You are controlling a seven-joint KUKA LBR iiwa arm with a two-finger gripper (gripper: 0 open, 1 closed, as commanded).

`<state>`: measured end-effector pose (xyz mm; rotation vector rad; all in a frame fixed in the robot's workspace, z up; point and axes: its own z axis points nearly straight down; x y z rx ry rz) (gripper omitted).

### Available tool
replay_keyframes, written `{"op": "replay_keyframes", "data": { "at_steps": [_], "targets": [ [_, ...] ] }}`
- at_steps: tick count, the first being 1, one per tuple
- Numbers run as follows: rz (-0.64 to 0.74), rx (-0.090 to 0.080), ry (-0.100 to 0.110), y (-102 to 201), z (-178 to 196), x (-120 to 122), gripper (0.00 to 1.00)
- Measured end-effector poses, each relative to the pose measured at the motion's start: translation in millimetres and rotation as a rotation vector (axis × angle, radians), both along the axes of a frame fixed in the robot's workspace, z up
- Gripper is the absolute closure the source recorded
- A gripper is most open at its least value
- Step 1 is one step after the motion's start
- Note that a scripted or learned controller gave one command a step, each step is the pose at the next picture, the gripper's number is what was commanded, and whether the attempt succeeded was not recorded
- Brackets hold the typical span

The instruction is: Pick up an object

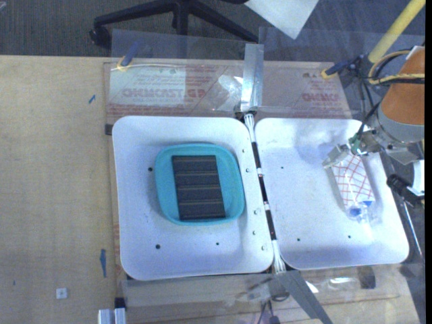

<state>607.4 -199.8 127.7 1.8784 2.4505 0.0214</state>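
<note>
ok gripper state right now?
Gripper: cannot be told. It sits at the upper end of the clear red-checked bag in the right bin.

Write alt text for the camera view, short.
Overhead slanted view of two shallow white bins side by side: the left bin holds a teal plastic tray with a dark ribbed insert, and the right bin holds a clear plastic wrapper with red crosshatch print. The grey-and-orange arm's claw sits at the wrapper's upper end.
</note>
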Motion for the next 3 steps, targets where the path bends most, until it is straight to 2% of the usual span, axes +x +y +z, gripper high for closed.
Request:
{"op": "replay_keyframes", "data": {
  "at_steps": [1,2,3],
  "targets": [
    [0.000,0.000,0.000,0,0,0,0.00],
    [-0.239,0.024,0.031,29,16,7,0.00],
    [-0.200,0.019,0.008,15,2,-5,0.00]
  ]
}}
